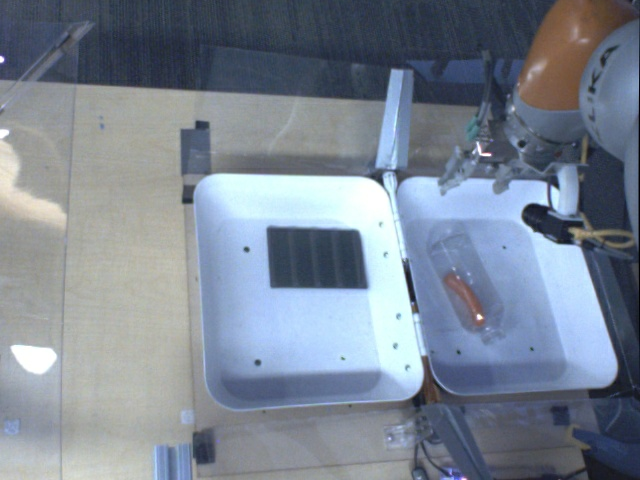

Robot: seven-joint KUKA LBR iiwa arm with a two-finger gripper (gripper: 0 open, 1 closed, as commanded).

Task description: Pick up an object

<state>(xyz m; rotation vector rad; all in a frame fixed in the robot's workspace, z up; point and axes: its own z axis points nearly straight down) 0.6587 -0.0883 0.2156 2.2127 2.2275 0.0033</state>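
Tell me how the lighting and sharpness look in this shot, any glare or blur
Camera view: soft overall, the gripper too blurred to read; bright glare patches on the bench at left; the clear bottle in the right bin is faint against white; gentle shadow along the left bin's near wall.

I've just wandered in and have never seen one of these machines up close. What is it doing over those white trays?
A grey robot arm with an orange band reaches in from the right, meant to pick something up. Its pincer hangs over the far edge of the right bin. In that bin lies a clear plastic bottle with something orange inside, and the pincer is not touching it. The left bin holds a dark ridged rectangular pad, flat near its middle. Nothing has been lifted yet.
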